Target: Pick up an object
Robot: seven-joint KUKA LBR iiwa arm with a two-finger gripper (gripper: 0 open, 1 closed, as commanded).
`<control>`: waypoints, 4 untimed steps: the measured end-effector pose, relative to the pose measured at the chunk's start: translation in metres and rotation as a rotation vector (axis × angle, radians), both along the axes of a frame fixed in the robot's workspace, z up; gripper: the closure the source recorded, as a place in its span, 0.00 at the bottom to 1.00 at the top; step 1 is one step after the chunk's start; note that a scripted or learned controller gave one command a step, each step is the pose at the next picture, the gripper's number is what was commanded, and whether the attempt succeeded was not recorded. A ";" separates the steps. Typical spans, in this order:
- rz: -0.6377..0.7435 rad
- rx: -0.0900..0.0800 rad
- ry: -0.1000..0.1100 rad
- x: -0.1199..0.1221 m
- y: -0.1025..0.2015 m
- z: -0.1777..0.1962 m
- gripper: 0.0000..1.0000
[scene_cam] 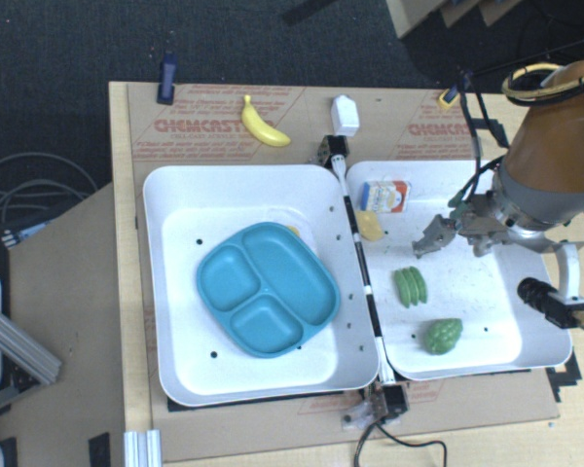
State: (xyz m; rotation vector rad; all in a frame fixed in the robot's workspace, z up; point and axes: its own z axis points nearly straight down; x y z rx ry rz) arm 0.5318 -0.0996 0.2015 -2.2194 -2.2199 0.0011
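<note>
Overhead, the arm [550, 154] reaches in from the right and ends above the right bin [526, 353]; its gripper [457, 241] hangs over the upper middle of that bin, pointing towards the wall shared by the two bins. The fingers [430, 240] stand spread apart, and nothing lies between them; they have hold of no object.

Four things lie in the right bin, all on its left half. A ribbed green piece [410, 286] lies near the fingers, just below the left one in the view, and apart from it; whether the fingers are level with it or above it cannot be told. A lumpy green piece [443, 335] lies further down, near the bin's lower edge, well apart from the fingers. A packet [384, 197] in white, red and blue lies in the upper left corner, above and to the left of the fingers; a small yellow piece [370, 226] sits just beneath it, against the left wall, near the left fingertip but not touching it.

The left bin [165, 202] holds a blue plate [265, 288] with three compartments, lying flat near the middle; something small and yellow [291, 230] peeps out at its upper edge. On the table [127, 290] beyond the bins lie a banana [263, 125], a white block [346, 115] and a small blue thing [166, 78].
</note>
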 end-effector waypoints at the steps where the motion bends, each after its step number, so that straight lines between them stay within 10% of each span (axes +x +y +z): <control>1: -0.001 0.000 0.000 -0.002 0.008 -0.101 0.00; 2: -0.001 0.000 0.001 -0.004 0.006 -0.117 0.00; 3: -0.003 0.000 -0.001 -0.004 0.006 -0.107 1.00; 4: 0.001 -0.001 -0.004 0.060 0.061 -0.016 1.00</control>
